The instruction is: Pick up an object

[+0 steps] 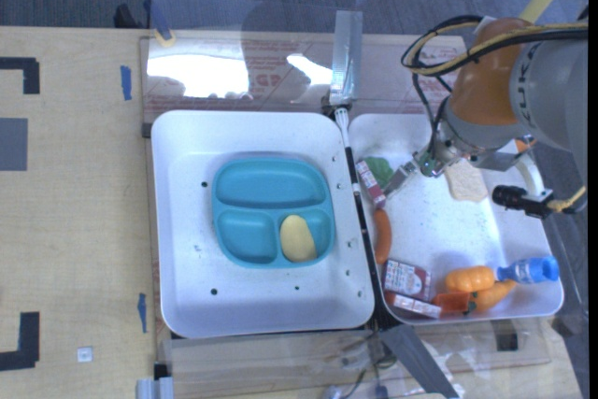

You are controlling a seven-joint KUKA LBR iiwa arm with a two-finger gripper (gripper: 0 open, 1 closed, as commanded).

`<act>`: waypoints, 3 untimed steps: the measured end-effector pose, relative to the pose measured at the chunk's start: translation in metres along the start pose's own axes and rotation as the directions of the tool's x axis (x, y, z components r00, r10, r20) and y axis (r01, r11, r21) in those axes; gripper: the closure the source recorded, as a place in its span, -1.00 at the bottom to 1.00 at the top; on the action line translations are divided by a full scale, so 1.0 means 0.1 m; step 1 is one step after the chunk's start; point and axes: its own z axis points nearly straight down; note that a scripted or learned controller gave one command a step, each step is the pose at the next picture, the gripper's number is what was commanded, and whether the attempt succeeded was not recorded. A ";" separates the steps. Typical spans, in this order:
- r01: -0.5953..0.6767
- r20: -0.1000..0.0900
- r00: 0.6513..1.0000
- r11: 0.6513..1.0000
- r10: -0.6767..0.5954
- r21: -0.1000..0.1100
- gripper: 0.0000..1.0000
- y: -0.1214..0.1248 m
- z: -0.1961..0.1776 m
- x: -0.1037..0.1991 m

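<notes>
Our pincer, whose opening we cannot tell, hangs near the green packet, probably light and crinkly, best pinched across its middle.

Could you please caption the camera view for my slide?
Arm's hand low in the right bin near a green item; left bin's blue tray holds a yellow lump.

Reaches in from the right over the right bin, grey arm bent downward past the orange band. Gripper hangs low above that bin's upper left part, near the wall shared with the other bin, pointing down and leftward.
</notes>
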 end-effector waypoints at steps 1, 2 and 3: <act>-0.048 -0.012 0.999 0.999 0.049 0.017 -1.00 0.29 0.01 -0.19; -0.046 0.003 0.999 0.999 0.046 0.001 1.00 0.33 -0.13 -0.22; -0.245 0.000 0.970 0.970 0.245 0.002 1.00 -0.40 -0.66 -0.44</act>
